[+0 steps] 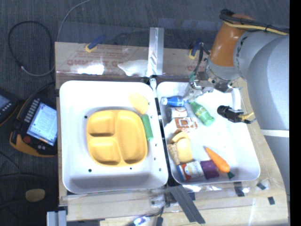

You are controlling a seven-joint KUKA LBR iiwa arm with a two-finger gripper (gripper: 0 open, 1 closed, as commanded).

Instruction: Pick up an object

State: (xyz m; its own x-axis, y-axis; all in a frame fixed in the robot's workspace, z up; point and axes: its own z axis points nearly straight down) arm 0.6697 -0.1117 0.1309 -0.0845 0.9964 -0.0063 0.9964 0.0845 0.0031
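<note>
Where the arm reaches in from the right, the gripper [200, 86] hangs low over the far end of the right bin [247, 147], its fingers too blurred to tell how wide they stand or whether they hold anything. Just beside it lie a green bottle [202, 113] and a blue-capped bottle [172, 100]; nearer lie an orange carrot [217, 160] and a purple-wrapped bottle [201, 169]. The left bin [73, 126] bears a yellow divided tray [116, 136].

No legible text; red print on cardboard sheet [101, 58] behind bins too blurred to read.
</note>
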